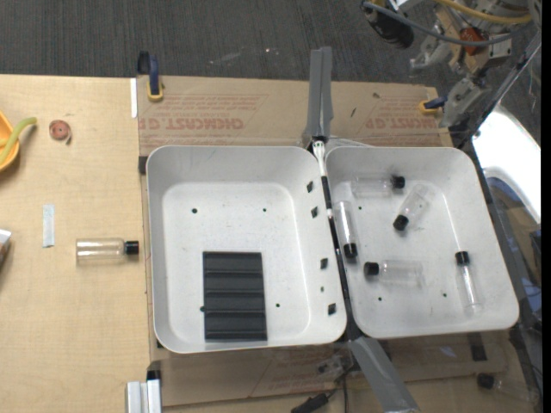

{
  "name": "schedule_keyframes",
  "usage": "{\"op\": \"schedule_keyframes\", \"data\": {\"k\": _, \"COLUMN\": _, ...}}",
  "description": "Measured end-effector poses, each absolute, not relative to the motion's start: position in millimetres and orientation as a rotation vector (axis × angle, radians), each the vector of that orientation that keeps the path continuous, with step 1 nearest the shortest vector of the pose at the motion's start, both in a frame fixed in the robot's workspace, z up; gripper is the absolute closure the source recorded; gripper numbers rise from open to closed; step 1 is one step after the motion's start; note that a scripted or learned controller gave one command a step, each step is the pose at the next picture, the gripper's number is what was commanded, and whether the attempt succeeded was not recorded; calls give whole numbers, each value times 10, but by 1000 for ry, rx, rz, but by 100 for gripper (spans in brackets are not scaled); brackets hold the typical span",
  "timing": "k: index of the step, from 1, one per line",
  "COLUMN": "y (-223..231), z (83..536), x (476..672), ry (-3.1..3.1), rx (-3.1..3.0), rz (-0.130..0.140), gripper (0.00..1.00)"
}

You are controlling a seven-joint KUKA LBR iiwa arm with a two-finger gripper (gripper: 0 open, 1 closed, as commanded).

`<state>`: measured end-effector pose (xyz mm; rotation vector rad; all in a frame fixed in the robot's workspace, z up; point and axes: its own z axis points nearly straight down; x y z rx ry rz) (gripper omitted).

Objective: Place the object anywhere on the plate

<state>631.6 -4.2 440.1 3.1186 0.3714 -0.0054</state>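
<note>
Basically nothing done yet, as far as I can judge. The arm sits in the upper right of the frame, above and behind the bins, w/ the gripper (pixel 443 58) up among cables and well apart from everything in the bins. Can't tell whether it's open or shut from this angle, and nothing shows in its grasp.

The plate (pixel 233 296), a dark ribbed rectangle, lies flat in the lower middle of the left bin (pixel 159 231), nothing on it.

The object is presumably one of the clear vials w/ black caps, all in the right bin (pixel 495 231):
- one vial (pixel 376 185) near the bin's top, lying roughly level
- a second (pixel 411 206) just below it, tilted
- a third (pixel 344 226) along the bin's left wall, close to the divider
- a fourth (pixel 398 271) lower centre, lying level
- a fifth (pixel 467 284) toward the right wall, running up-down in frame

All five lie on their sides, apart from each other.

Another vial (pixel 103 249) lies on the table (pixel 69 334) left of the bins; prob. not part of this.

Left to do, by my read: whole job, i.e. descend into the right bin, grab a vial, carry it across the divider, set it on the plate.
</note>
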Motion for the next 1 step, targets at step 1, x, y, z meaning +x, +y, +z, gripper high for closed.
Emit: {"op": "schedule_keyframes", "data": {"k": 1, "y": -1216, "z": 4044, "x": 5947, "ry": 446, "rx": 3110, "rz": -12, "gripper": 0}}
